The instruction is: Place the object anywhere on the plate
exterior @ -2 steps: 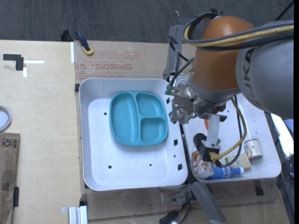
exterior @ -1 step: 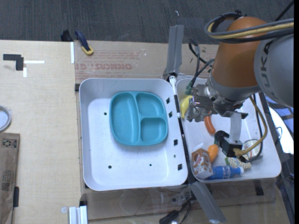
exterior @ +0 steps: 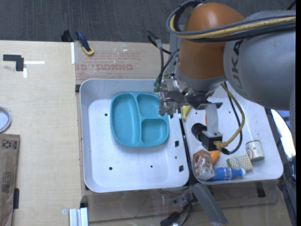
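The plate [exterior: 139, 119] lies just left of the gripper [exterior: 168, 106], whose finger state I cannot tell. Something yellow [exterior: 186, 110], perhaps the object, peeks out just right. Best to carry well over a compartment before letting go.

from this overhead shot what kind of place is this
Probably a robotics lab test bench: a KUKA arm over two white bins, a teal divided plate, and toy groceries for pick-and-place trials.

A robotics lab bench: grey KUKA arm [exterior: 254, 46], two white bins [exterior: 89, 140], taped cardboard [exterior: 117, 62], clamp [exterior: 84, 44].
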Robot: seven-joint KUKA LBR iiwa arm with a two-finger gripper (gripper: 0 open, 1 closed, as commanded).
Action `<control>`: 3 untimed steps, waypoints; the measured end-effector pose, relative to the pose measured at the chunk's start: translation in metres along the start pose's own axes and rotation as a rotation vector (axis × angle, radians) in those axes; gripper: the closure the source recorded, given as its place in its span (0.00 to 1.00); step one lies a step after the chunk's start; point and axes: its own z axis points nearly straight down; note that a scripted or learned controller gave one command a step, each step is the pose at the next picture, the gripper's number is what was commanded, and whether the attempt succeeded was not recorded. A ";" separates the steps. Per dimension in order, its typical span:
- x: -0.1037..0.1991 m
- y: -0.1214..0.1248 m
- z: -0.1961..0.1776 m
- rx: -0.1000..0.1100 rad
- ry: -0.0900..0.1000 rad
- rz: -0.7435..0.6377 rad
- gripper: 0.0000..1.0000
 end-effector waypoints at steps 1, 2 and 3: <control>0.022 -0.053 -0.020 0.002 0.000 -0.077 1.00; 0.055 -0.051 0.019 0.003 0.000 -0.095 1.00; 0.025 -0.020 -0.016 0.001 -0.001 -0.029 1.00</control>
